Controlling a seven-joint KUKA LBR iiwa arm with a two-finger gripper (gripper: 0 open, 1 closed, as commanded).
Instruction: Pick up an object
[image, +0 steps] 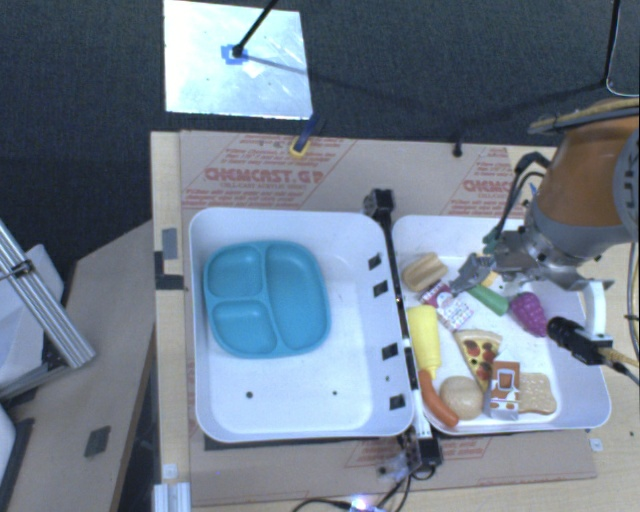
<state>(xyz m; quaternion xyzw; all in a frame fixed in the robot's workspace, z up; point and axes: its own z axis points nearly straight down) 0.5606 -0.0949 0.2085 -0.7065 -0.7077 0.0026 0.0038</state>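
The gripper (470, 272) is seen low in the right bin (600, 400), fingers slightly parted with nothing visibly between them. At its 4 o'clock lies the green toy (490, 297): judged light, rigid, slick plastic, best pinched across its narrow middle

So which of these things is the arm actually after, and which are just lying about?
Part of the job: gripper; right white bin; toy hot dog bun; yellow corn cob; pizza slice; purple grapes.

Lying about: blue divided plate; left white bin; silver sheet.

Bench (120, 300), cardboard sheet (270, 170), 2 white bins (290, 400)
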